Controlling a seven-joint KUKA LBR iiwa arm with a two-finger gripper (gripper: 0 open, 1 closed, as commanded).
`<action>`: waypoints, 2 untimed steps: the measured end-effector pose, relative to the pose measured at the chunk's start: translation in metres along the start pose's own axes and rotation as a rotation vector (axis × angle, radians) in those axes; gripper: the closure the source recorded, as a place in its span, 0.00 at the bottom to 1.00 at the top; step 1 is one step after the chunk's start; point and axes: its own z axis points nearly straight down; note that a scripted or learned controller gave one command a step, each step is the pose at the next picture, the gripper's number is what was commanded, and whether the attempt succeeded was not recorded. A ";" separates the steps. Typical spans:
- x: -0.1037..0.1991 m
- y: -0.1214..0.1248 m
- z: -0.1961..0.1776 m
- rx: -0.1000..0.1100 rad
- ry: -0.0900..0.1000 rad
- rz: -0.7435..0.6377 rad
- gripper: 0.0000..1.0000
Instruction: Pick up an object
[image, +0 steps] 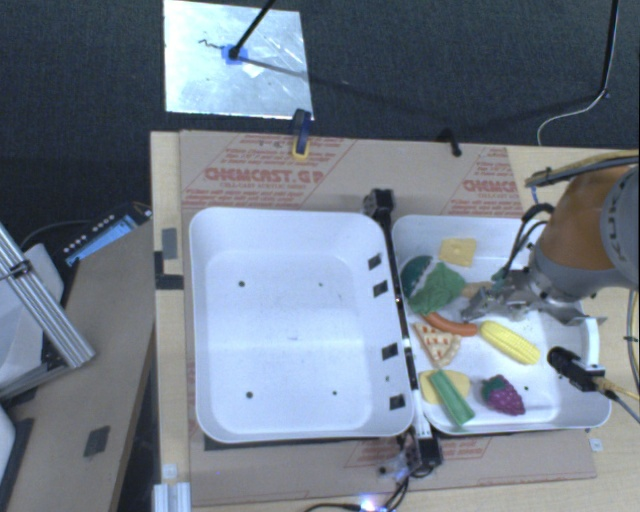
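Your gripper (492, 300) is down inside the right bin (590, 400), reaching in from the right edge with the orange band just above it. I can't tell how far the pincer is open, or whether it has hold of anything; the tip is a grey blur at this angle. It sits just beside the green leafy piece (432, 285), with the corn cob (510, 342) right below it and the orange carrot-like stick (450, 324) to its lower left. Contact with any of them is unclear.

All the pickable objects are in the right bin:
- yellow cheese wedge (459, 251) near the top, apart from the gripper
- green leafy piece at upper left
- orange stick and a waffle-patterned wedge (437, 345) touching, mid left
- corn cob mid bin
- a pale yellow piece (447, 381) with a green stick (455, 400) lying across it, bottom left
- purple grapes (503, 394) at the bottom, near a black fitting (568, 367) on the arm

The left bin (215, 330) sits alongside, touching the right one at the black clips (385, 290).
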 end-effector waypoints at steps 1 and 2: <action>0.012 0.098 -0.003 -0.015 -0.003 -0.012 0.00; 0.069 0.100 -0.002 -0.007 0.000 -0.010 0.00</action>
